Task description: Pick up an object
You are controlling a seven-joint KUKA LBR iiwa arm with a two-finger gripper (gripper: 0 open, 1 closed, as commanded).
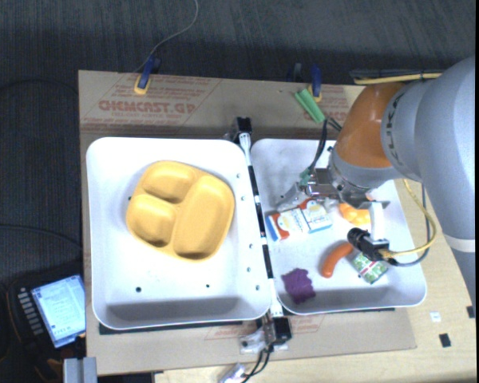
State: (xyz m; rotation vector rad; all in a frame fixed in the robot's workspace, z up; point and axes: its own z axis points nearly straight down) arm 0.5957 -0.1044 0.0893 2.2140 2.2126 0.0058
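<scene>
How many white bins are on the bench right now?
2. The left shallow white bin holds a lumpy yellow object; the right shallow white bin sits against it, under the grey arm, with small items inside.

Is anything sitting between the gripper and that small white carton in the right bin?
Nothing visible does. The gripper hangs right above the small white carton in the right bin, with no other item between them.

Plastic, cardboard, carpet
Glossy white plastic bins; smooth matt yellow mould; brown cardboard sheet; rough dark carpet.
</scene>
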